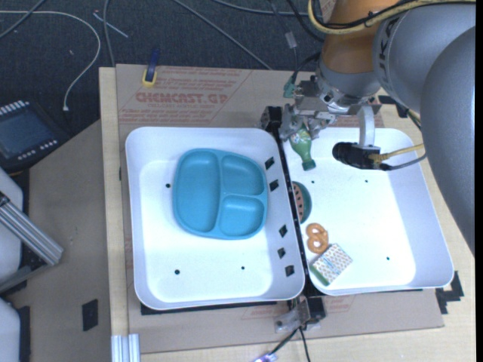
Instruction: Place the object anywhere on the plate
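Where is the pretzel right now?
The pretzel lies in the right bin, near its left wall, just above the patterned packet and well below the pincer.

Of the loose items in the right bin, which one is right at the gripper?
The green object, directly under the gripper by the divider. The pretzel and patterned packet lie lower, at the bin's near-left corner.

Pretzel (316, 237) and patterned packet (332, 263) in right bin (392, 225), dark round item (300, 200) at divider, cables (113, 13) behind bench
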Robot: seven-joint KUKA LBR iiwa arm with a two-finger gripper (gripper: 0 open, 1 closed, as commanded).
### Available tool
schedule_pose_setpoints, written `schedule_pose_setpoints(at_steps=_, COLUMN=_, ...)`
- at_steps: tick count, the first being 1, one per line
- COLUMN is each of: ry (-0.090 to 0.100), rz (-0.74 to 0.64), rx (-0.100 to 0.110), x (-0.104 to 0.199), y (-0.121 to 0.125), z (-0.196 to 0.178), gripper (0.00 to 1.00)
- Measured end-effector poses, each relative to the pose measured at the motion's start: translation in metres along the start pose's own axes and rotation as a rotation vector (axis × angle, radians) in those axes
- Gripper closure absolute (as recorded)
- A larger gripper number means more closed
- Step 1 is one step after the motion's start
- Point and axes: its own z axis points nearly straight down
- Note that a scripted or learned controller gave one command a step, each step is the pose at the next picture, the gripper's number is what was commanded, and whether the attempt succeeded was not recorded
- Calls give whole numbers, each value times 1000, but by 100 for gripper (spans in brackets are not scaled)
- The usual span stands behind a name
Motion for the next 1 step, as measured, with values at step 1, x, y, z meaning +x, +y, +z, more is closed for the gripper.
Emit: schedule_pose_setpoints(at_steps=1, ry=0, rz=1, rx=-2, x=45, y=8, z=-6, gripper=100)
